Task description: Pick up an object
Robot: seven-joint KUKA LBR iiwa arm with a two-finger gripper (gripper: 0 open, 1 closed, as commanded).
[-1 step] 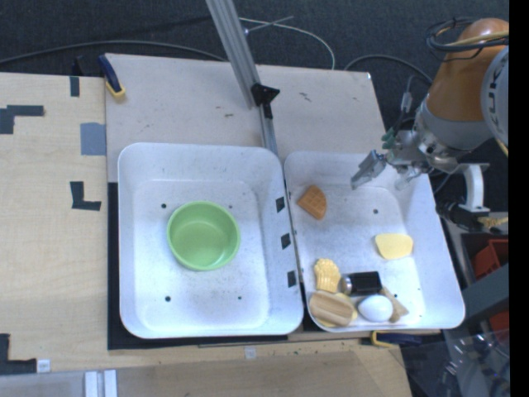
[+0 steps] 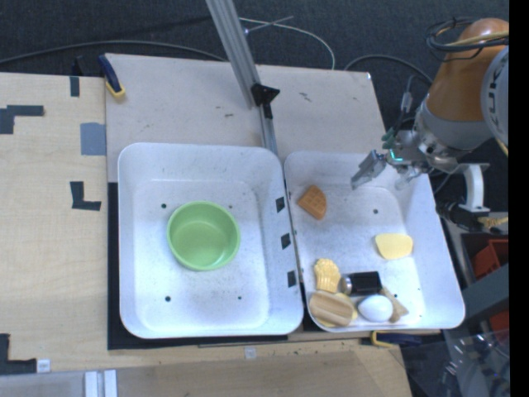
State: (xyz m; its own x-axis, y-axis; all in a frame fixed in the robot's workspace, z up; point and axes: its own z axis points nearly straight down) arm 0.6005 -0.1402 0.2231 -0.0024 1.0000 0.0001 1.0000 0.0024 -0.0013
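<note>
Fingers point(image 2: 366, 170) apart, nothing between them; we see one grey finger slanting down-left and the other toward the right, over the far right corner of the right bin point(image 2: 430, 246). Gripper point(image 2: 387, 172) hangs from the wrist, with the arm point(image 2: 463, 81) and its orange band at the view's right edge.

Right bin, as we log it:
- orange wedge point(image 2: 312, 201) near the far left side, well apart from the gripper.
- yellow piece point(image 2: 394, 246) toward the right wall, alone.
- near edge, a cluster: corn point(image 2: 327, 275), a black block point(image 2: 362, 284) just beside it, a white egg point(image 2: 376, 308) below the block, a tan bun point(image 2: 331, 309) at the near left corner. Egg and bun look to be touching; something tan also pokes out to the right of the egg, and we cannot tell what.

Left bin point(image 2: 140, 246): a green bowl point(image 2: 203, 236), upright, left of centre.

A metal pole point(image 2: 235, 40) slants across the bench point(image 2: 182, 98) behind the bins. A blue and yellow clamp point(image 2: 111, 77) sits at the bench's far left corner.
</note>
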